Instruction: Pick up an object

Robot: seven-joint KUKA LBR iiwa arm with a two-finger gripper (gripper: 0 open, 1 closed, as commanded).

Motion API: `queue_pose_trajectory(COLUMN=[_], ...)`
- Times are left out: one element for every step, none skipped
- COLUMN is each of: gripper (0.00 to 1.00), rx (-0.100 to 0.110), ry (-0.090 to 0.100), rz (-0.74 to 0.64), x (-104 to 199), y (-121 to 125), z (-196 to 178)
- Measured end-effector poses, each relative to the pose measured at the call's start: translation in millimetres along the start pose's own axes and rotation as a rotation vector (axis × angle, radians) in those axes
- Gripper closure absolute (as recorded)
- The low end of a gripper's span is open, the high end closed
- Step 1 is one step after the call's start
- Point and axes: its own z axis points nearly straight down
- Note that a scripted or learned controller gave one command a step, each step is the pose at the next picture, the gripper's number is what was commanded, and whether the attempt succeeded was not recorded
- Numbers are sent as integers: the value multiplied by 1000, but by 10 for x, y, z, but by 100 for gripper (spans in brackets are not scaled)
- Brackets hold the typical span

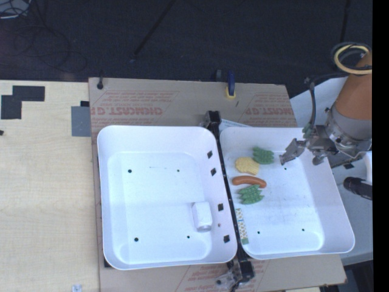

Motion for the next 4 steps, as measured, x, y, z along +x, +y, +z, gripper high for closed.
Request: queue_pose_trajectory(gripper=[0, 100, 100, 100], rx=[-5, 1, 6, 3], ry=[-2, -2, 2, 1], rz=[-4, -9, 3, 0], x=[-313, -305, -179, -320], y=[540, 526, -615, -1100], z=[-1035, -1096, -1113, -666])
